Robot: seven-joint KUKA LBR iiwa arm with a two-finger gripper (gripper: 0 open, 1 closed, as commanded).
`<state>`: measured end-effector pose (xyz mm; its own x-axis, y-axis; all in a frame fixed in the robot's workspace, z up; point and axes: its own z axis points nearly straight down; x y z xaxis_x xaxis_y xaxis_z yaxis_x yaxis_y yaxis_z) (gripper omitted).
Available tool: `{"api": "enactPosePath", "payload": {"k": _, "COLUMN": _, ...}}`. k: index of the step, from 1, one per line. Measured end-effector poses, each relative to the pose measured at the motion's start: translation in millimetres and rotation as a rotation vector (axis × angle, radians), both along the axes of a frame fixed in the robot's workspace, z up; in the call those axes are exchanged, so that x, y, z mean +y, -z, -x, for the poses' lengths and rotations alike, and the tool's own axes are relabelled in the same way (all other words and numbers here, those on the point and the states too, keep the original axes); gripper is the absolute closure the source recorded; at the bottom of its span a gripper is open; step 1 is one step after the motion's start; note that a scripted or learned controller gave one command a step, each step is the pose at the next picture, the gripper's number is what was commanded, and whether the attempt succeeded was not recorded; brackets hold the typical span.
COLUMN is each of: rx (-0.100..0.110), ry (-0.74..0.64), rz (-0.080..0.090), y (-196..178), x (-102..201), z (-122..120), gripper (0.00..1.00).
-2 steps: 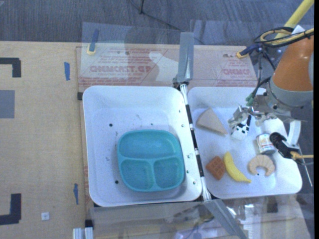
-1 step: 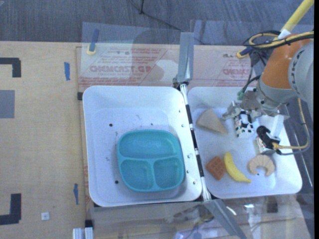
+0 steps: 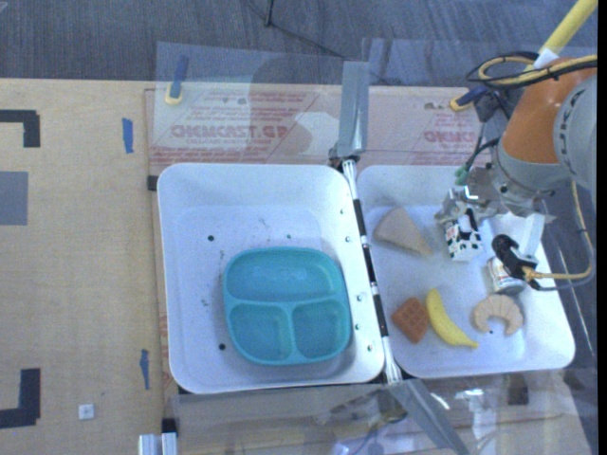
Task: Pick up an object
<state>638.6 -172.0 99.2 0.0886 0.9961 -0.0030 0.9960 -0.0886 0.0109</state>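
A: Camera view first: which object is the arm going for?

B: My guess is the small black-and-white toy (image 3: 463, 242), spotted like a cow or a die, in the upper middle of the right bin (image 3: 550, 349). The gripper (image 3: 462, 209) hangs right over it, at the toy's top edge.

A: Does it have hold of it?

B: I cannot tell. The gripper's tip is a small bright tangle against the white bin, and nothing reads plainly as caught in it.

A: What lies around the toy?

B: A tan wedge (image 3: 402, 231) to its left, near the divider. Below, a brown waffle-like piece (image 3: 412, 318) sits just beside a yellow banana (image 3: 446, 319). To the right of those, a tan bitten doughnut shape (image 3: 499, 315), and above it a small can-like item (image 3: 505, 273) I can't name for sure. The left bin (image 3: 190, 207) holds a teal divided plate (image 3: 285, 305).

A: So which step is this?

B: The approach or the grasp itself, I'd judge. The next move calls for a square closure on the toy, then a straight lift clear of the wedge.
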Motion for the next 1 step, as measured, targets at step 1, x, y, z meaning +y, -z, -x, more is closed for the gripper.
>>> {"api": "enactPosePath", "payload": {"k": 1, "rx": 0.009, "ry": 0.107, "rz": -0.004, "y": -108.6, "x": 80.3, "z": -27.7, "gripper": 1.00}}
